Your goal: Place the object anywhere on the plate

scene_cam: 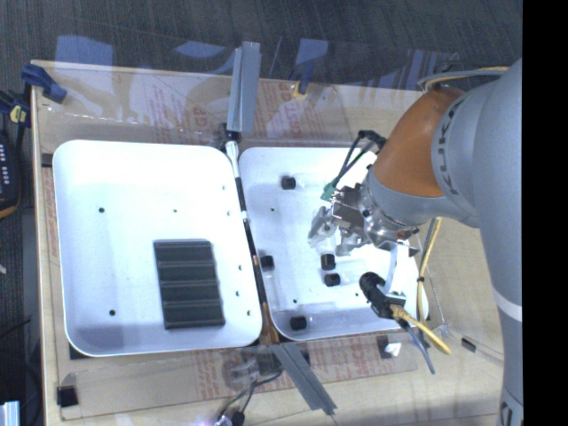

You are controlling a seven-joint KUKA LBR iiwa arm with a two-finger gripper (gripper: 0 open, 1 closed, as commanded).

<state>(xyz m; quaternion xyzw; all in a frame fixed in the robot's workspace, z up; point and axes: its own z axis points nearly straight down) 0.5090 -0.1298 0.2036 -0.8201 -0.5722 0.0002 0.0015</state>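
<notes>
Reaches in from the right: grey arm (484, 149), bent down at the wrist. Orange band (417, 149) above the wrist, turned toward the camera. Below it, metal wrist parts with thin cables on the side. Gripper (330, 257) pointing down and to the left, low over the bench.

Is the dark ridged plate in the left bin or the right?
Left bin: the dark ridged plate lies flat on its floor, toward the near side.
</notes>
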